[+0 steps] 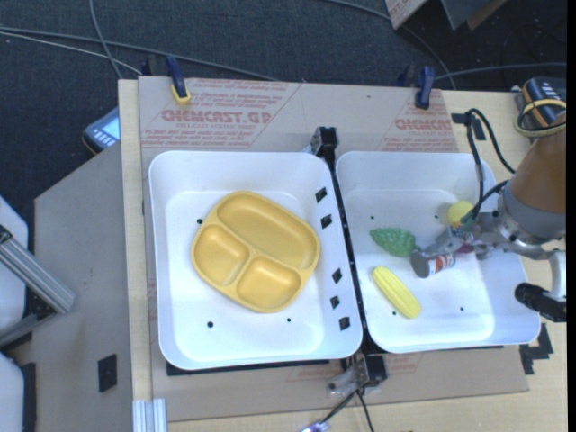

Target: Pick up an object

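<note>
gripper (430,261) low in the right bin (396,336), reaching in from the right edge. cannot tell the grip state, tip too small and dark to read. tip just beside the green leafy piece (393,239), above the yellow corn cob (397,292). small yellow ball (460,212) near the wrist, partly hidden. arm (540,187) slanted down-left, orange band over the bin's right wall. left bin (171,313) carries a yellow divided plate (256,250), well apart.
</note>
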### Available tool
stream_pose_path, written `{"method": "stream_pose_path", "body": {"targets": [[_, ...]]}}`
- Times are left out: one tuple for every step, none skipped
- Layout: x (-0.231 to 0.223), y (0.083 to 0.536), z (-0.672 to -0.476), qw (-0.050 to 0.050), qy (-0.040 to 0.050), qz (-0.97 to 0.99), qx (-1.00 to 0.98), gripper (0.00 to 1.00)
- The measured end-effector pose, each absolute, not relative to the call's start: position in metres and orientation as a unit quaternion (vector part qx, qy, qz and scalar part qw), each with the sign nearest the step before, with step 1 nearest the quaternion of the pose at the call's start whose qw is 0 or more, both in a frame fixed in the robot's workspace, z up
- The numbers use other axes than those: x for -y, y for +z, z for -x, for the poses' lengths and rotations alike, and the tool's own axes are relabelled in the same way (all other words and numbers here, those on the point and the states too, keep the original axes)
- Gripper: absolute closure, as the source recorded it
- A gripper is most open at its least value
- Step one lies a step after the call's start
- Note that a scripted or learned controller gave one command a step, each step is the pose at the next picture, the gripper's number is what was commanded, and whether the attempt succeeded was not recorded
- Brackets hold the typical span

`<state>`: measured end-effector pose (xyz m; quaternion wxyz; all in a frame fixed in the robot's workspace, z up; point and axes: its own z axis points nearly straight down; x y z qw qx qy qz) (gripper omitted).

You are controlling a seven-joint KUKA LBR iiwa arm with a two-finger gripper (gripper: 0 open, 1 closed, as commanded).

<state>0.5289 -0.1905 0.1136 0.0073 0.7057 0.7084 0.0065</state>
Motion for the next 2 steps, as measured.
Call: {"method": "stream_pose_path", "body": {"targets": [[0.19, 0.122, -0.528, 0.005, 0.0063, -0.706, -0.708, 1.0], [0.19, 0.166, -0.525, 0.002, 0.0011, -0.707, -0.707, 1.0]]}}
